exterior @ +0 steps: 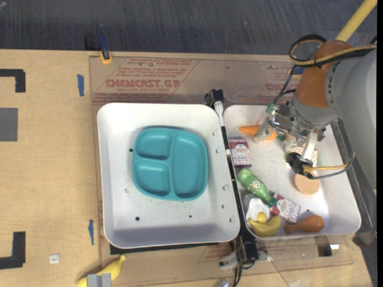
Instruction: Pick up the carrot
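The carrot [249, 130] is a small orange piece lying at the far left of the right bin [344, 211], its tip pointing left. My gripper [273, 128] is low over the carrot's thick right end, which it partly hides. The grey arm with its orange band [312, 88] comes in from the upper right. The wrist blocks the view of contact between the gripper and the carrot.
The right bin also holds a red-and-white carton [240, 152], a green bottle [254, 185], a tan disc [307, 184], a banana [265, 225], a small packet [289, 209] and a brown drumstick [306, 223]. A teal divided plate [170, 163] lies in the left bin [114, 178].
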